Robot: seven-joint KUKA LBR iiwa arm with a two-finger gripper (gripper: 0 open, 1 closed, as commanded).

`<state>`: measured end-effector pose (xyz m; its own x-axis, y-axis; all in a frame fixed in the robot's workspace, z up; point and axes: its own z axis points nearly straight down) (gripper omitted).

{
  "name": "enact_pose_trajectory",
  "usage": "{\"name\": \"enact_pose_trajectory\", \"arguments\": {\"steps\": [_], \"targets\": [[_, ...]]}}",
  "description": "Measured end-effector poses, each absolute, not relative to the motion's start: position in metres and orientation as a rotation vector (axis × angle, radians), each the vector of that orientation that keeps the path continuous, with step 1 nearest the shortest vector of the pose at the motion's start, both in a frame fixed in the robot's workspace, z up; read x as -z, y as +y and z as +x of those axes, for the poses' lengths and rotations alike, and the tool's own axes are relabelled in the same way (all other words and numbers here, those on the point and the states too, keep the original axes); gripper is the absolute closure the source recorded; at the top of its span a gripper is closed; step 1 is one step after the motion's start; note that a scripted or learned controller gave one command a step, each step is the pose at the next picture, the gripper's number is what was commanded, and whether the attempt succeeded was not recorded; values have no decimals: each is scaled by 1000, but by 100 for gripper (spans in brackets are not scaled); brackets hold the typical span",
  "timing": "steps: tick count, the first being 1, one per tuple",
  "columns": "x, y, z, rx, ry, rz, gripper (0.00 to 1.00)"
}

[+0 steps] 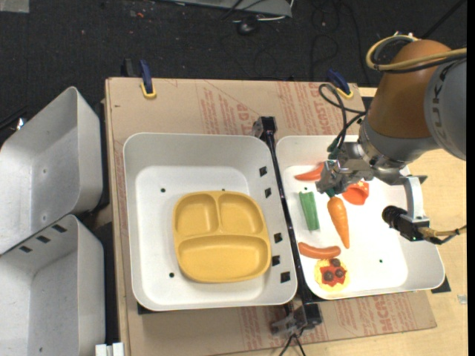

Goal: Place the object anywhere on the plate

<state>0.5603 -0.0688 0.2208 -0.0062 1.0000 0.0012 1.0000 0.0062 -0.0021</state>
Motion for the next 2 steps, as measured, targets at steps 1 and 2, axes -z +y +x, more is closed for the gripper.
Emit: {"name": "enact_pose_trajectory", "arguments": {"steps": [1, 2], "targets": [[-217, -26, 546, -3, -2226, -2213, 100], [-227, 34, 538, 2, -2230, -2213, 100]]}}
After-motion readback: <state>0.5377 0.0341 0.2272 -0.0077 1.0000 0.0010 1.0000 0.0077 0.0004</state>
